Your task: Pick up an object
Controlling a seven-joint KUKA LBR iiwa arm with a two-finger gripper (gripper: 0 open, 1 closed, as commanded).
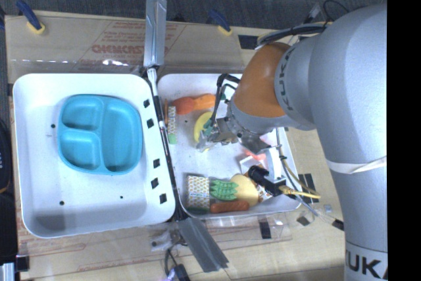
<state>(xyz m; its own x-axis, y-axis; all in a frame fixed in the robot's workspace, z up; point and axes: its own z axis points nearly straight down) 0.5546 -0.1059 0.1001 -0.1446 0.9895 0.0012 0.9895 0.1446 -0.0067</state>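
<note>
Beneath the gripper (212,133), yellow banana (201,127), touching, right bin (191,85)

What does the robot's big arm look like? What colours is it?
The arm is fat, round and smooth, mostly shiny grey. It has an orange band above the wrist and black KUKA letters on its side. Thin black cables curl over the top. At its end sits a small dark metal gripper.
</note>
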